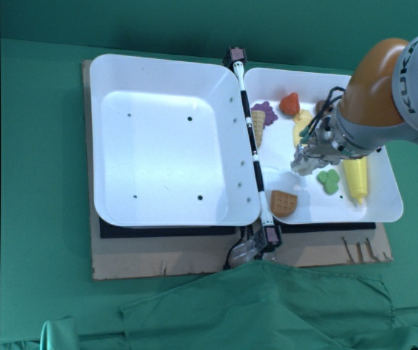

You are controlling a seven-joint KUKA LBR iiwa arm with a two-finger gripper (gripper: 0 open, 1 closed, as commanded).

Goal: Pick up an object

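My gripper (305,165) hangs low inside the right bin (384,211), just left of a green broccoli piece (329,181) and below a yellow piece (300,127). The arm covers the fingers from above. A yellow bottle (356,179) lies to the right of the broccoli. A brown waffle (283,203) sits at the bin's front left. A red strawberry (289,104), purple grapes (265,111) and an ice cream cone (257,127) lie toward the back left.
The left bin (106,86) sits beside the right one, with a black and white divider bar (249,133) between them. Both rest on a cardboard sheet (121,261). Green cloth (267,305) bunches at the front.
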